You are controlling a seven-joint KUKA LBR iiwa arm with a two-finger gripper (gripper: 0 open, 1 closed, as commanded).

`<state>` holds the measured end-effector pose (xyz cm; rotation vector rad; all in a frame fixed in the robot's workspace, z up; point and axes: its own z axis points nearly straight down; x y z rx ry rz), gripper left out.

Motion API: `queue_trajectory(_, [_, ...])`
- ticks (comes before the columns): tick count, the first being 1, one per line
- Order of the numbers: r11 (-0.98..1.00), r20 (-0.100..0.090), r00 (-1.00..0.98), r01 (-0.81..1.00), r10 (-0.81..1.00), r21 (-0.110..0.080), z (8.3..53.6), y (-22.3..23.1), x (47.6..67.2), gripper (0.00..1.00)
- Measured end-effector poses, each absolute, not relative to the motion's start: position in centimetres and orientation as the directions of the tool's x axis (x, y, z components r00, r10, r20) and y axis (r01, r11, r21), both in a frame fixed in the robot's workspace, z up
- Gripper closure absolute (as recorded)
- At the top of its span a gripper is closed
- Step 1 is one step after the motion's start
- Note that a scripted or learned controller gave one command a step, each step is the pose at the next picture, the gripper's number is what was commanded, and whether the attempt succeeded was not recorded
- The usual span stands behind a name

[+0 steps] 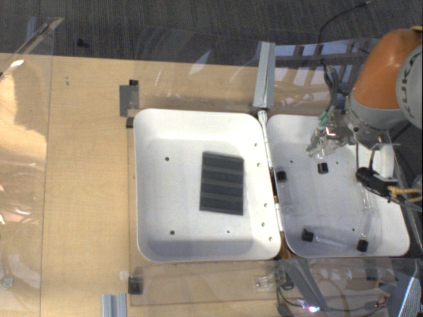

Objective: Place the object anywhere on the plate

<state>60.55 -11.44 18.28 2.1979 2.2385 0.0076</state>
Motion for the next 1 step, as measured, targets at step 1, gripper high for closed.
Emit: queue_trajectory(1, [-0.135, 0.002, 0.135, 0.991, 0.991, 0.004, 18.62, -2.82, 63.08, 1.00])
